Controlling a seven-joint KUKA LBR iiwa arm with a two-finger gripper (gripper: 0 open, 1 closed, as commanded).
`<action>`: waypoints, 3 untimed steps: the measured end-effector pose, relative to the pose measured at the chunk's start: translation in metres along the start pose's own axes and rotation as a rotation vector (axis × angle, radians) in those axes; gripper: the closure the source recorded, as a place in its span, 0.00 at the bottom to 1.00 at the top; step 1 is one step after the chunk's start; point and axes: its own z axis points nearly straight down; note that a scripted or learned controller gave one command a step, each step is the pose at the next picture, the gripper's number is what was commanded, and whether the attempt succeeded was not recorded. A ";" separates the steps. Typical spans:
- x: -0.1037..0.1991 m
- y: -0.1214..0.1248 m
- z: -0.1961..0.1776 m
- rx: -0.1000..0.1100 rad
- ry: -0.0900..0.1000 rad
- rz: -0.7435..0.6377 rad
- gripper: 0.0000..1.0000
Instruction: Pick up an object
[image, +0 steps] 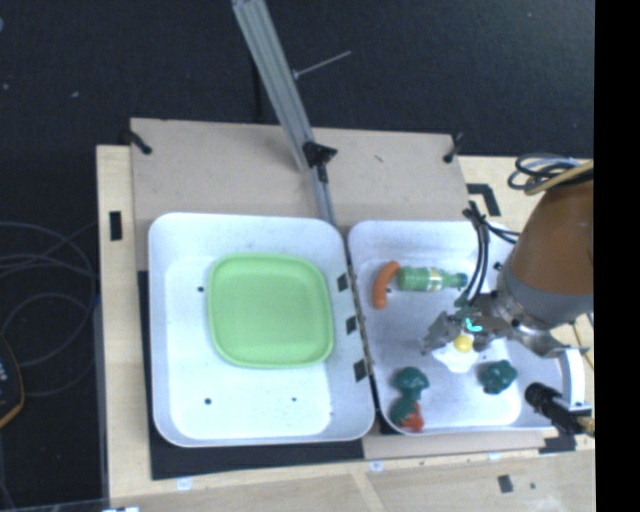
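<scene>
Camera view puts our gripper (462, 333) low in the right bin (420, 240), seemingly just over a yellow toy (462, 345) at its 4 o'clock, grip state we cannot tell, so nothing looks lifted and the pick remains.

plate (270, 309) in left bin (170, 300)

The grey arm (555, 255) reaches in from the right — its pincer (455, 335) lowered, pointing left.
</scene>
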 end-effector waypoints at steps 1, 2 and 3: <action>0.000 0.000 0.000 0.000 0.000 0.000 0.00; 0.000 0.007 0.058 0.004 0.001 0.000 0.00; 0.000 0.007 0.102 0.001 0.000 0.000 0.00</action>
